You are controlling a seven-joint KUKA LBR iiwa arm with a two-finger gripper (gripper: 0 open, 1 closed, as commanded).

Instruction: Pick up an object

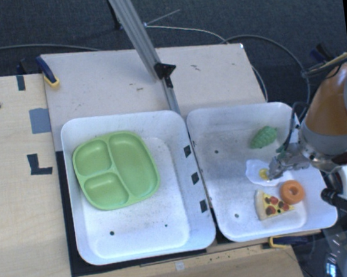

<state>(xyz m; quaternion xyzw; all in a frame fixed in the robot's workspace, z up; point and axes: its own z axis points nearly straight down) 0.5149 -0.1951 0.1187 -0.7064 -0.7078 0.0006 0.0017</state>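
Pizza slice toy (271,205) & orange donut (292,192) at right bin (224,134) front; gripper (277,166) sits over fried-egg toy (258,171), jaw state can't tell—center on egg, descend straight, avoid green leafy toy (264,136).

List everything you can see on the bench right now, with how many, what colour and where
Bins: two, white, side by side on the bench.
Divided plate: one, light green, in the left bin.
Leafy toy: one, green, upper part of the right bin.
Fried egg toy: one, white with yellow, middle of the right bin, under the gripper.
Doughnut toy: one, orange, lower right of the right bin.
Pizza slice toy: one, yellow with red spots, beside the doughnut.
Gripper: one, grey, low over the egg.
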